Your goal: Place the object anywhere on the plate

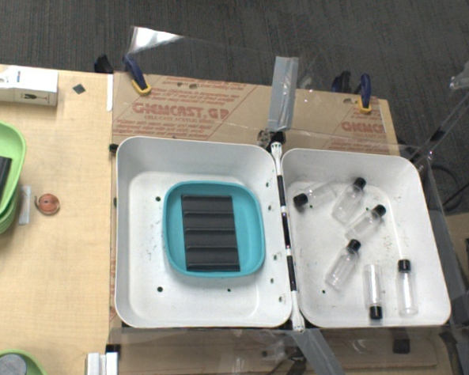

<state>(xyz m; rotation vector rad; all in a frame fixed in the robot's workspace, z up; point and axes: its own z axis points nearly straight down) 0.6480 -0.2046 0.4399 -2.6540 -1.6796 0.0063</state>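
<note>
A teal square plate (216, 186) rests in the left white bin (138, 216). A black ribbed block (210, 231) lies on it, covering most of its middle. In the right white bin (422, 234) lie several small clear vials with black caps, among them one near the divider (312, 195), one in the middle (343, 263) and two at the front right (373, 289) (405, 285). All vials lie on their sides, apart from the plate.
A cardboard sheet (223, 111) with clamps sits behind the bins. On the wooden bench at left are a green tray (7, 153), a small orange disc (48, 204) and a white box (23, 86). A metal strip (283, 98) stands upright behind the bins' divider.
</note>
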